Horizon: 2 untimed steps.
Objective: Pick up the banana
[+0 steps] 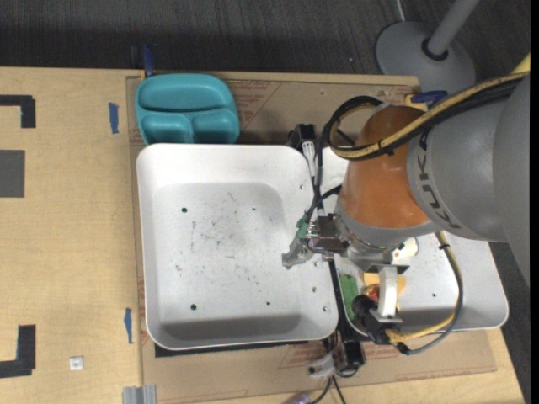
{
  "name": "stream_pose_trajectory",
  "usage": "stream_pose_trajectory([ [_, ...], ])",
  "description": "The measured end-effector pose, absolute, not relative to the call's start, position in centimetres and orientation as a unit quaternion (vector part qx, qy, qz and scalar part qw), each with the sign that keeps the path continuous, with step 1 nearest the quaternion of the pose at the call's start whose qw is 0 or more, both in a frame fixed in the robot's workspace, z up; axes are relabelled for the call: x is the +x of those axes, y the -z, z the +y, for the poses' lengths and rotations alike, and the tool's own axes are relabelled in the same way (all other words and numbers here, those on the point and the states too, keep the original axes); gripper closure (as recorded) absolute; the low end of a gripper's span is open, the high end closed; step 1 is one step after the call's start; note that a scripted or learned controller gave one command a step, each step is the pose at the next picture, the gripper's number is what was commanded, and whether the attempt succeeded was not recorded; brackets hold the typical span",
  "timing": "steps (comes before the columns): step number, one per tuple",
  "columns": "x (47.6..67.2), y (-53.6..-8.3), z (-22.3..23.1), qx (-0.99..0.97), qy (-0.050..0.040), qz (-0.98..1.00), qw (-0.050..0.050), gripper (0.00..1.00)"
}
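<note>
My arm's orange band (383, 179) and grey wrist hang low over the right bin (480, 305), covering most of it. The gripper (370, 263) sits beneath the wrist at that bin's left side, largely hidden by the arm. A small yellow patch (402, 284), possibly the banana, peeks out just under the wrist, beside a white object (388, 294) and a green one (370, 289). Whether anything is held cannot be seen.
The left white bin (223, 242) lies beside the gripper, its floor marked with scuffs. A teal divided tray (187, 108) stands behind the left bin. Cables loop around the wrist and trail over the right bin's front rim (421, 335).
</note>
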<state>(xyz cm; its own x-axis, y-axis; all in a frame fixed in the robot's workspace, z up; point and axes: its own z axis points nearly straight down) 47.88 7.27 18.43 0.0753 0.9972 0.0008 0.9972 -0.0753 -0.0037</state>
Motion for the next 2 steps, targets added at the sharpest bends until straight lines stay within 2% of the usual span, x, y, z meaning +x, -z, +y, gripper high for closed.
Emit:
stream_pose_trajectory([
  [1,47.8,-11.4,14.9,-0.79,-0.0014,-0.613,0.001,0.0],
  [2,47.9,-18.2,18.5,-0.763,-0.0004,-0.647,0.001,0.0],
])
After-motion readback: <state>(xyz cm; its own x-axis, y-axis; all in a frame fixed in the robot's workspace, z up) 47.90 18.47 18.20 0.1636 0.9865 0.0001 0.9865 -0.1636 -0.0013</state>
